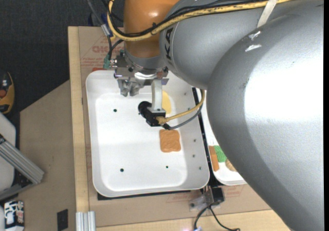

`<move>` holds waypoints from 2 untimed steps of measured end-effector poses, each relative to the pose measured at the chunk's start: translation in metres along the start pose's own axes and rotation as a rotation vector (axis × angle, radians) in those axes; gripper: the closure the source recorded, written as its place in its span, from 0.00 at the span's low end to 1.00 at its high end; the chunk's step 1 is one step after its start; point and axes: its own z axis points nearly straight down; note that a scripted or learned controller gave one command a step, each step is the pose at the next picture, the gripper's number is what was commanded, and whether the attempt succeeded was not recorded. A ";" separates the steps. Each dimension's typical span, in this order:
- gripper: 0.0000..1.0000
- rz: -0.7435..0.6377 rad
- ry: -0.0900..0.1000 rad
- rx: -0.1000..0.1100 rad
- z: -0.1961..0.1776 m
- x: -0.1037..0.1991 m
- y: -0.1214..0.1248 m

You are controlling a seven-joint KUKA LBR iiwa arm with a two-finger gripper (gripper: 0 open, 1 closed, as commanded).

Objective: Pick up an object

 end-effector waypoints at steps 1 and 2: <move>1.00 0.001 0.000 0.001 -0.002 -0.006 -0.027; 1.00 -0.002 0.000 0.001 -0.006 0.000 -0.061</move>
